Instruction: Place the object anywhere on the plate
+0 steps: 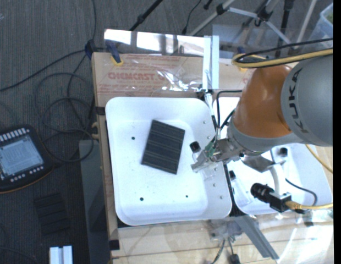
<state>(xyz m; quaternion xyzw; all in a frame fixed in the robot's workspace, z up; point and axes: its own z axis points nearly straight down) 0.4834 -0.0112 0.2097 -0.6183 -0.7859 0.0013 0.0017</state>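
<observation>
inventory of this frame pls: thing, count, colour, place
white bins: 2, white, side by side on the bench; the right one mostly under the arm
dark ribbed plate: 1, dark grey, tilted, middle of the left bin
small dark object: 1, black, left bin, right of the plate, near the gripper
pendant: 1, black with grey screen, floor at left
arm: 1, grey with orange band, over the right bin
gripper: 1, metallic, right edge of the left bin

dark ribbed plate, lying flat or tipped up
Flat: the dark ribbed plate lies on the left bin's floor, its whole top face showing.
</observation>
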